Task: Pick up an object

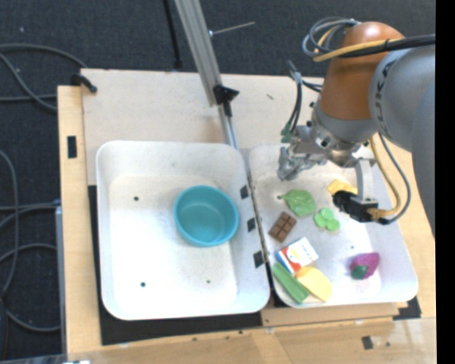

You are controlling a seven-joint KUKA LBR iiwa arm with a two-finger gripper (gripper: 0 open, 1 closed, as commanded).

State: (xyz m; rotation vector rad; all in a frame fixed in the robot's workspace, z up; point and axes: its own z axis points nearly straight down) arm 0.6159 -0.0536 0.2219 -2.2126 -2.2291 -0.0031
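Observation:
My gripper [287, 167] hangs over the back left part of the right bin [398, 268], just above a green leaf-shaped toy [299, 201]. Nothing shows between its fingers. Further down in that bin lie a brown chocolate bar [283, 227], a small green piece [327, 219], a white and red card [297, 254], a yellow wedge [315, 283], a green stick [289, 282] and a purple toy [364, 265]. A yellow piece [340, 186] sits near the wrist.
A blue bowl [205, 215] stands in the middle of the left bin [136, 279]. A slanted metal rail [205, 51] rises behind the bins. Cables lie on the dark floor at left.

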